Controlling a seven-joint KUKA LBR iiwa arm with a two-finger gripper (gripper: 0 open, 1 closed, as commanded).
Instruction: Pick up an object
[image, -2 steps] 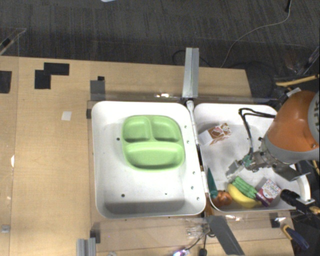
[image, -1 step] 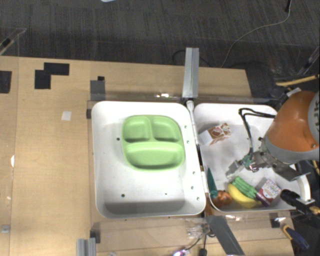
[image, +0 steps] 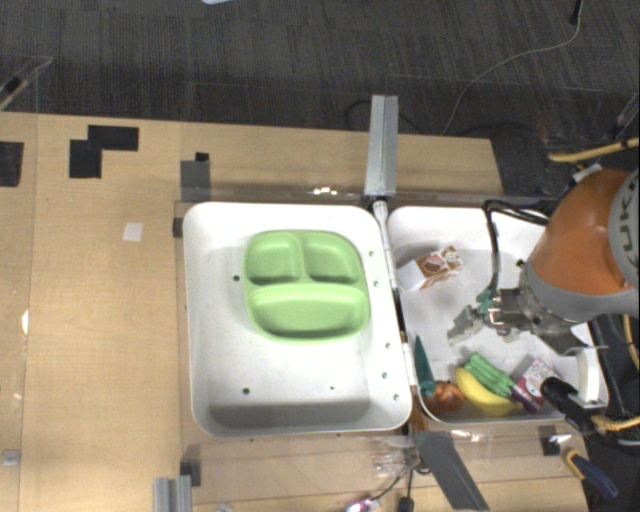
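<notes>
A: Looking down on the bench, what sits in the left bin (image: 200, 300)?

B: A green divided plate (image: 305, 283), lying flat near the middle of that bin, with two small compartments on its far side and one long one on its near side.

A: And the right bin (image: 440, 225), the one touching the left bin along their shared wall?

B: Its things crowd the near end. A banana (image: 482, 393) lies along the near wall. Just on the left-bin side of the banana is a reddish round piece (image: 447, 398), touching or almost touching it. A dark green pointed piece (image: 423, 362) stands against the wall next to the left bin, just beyond the reddish piece. A bright green ribbed item (image: 489, 372) rests on the banana's far side, and a purple and white packet (image: 531, 384) lies at the banana's other end.

A: Anything farther up?

B: A small white and brown packet (image: 438, 265), well apart from the banana, toward the far end of the bin.

A: Where is the gripper (image: 478, 316)?

B: Over the right bin, between that small packet and the banana, under the arm's orange band (image: 590, 240). I see metal parts there, but I cannot tell whether it is spread or pressed together, and nothing shows plainly in its grasp.
</notes>
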